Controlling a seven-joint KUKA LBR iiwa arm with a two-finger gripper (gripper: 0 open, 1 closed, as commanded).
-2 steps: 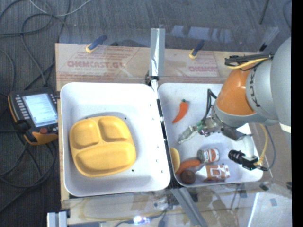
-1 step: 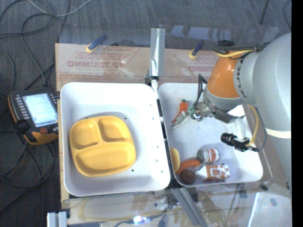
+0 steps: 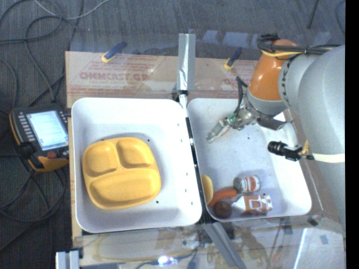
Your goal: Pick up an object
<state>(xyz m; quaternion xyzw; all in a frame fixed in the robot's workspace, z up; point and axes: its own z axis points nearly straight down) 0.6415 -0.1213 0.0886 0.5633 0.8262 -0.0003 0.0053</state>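
Gripper (image 3: 216, 132) low in right bin (image 3: 297, 175), jaw state unreadable, nothing visibly held. Small can (image 3: 247, 183) well below and right of it, lying sideways: likely light, rigid, slick, apt to roll. Best gripped across body.

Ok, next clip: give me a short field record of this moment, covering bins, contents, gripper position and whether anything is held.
left bin: holds a yellow divided tray
right bin: small items bunched at its near edge
items: small can, orange-and-white carton, orange piece, dark round item, yellow piece at the divider
gripper: over the far part of the right bin, apart from the items
held: nothing seen between the fingers
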